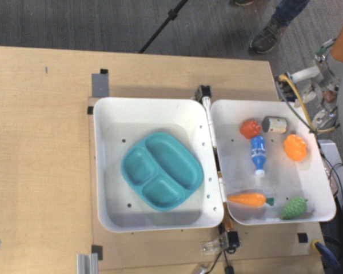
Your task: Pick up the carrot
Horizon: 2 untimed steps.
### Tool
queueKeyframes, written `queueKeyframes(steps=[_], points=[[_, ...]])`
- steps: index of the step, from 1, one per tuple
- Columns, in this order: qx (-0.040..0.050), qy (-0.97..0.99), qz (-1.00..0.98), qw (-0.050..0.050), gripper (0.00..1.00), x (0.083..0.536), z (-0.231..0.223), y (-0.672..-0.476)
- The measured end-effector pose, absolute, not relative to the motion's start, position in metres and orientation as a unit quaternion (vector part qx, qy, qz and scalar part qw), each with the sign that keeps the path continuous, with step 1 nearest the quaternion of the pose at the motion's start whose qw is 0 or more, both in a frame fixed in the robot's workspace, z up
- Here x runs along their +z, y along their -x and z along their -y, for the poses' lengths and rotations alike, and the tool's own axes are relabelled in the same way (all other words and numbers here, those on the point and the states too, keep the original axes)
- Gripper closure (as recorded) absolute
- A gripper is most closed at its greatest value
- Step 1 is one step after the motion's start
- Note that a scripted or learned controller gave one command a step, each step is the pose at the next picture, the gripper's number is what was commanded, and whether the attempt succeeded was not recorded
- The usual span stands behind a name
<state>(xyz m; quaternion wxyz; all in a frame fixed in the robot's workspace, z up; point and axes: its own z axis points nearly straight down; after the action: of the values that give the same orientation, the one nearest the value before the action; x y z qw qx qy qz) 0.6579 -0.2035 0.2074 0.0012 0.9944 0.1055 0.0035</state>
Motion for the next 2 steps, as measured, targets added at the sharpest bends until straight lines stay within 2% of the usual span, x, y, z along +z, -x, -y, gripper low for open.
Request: queueKeyframes(steps=[2], points=[[0.0025, -0.994, -0.105, 0.001, 0.0, 0.212, 0.168, -0.664]])
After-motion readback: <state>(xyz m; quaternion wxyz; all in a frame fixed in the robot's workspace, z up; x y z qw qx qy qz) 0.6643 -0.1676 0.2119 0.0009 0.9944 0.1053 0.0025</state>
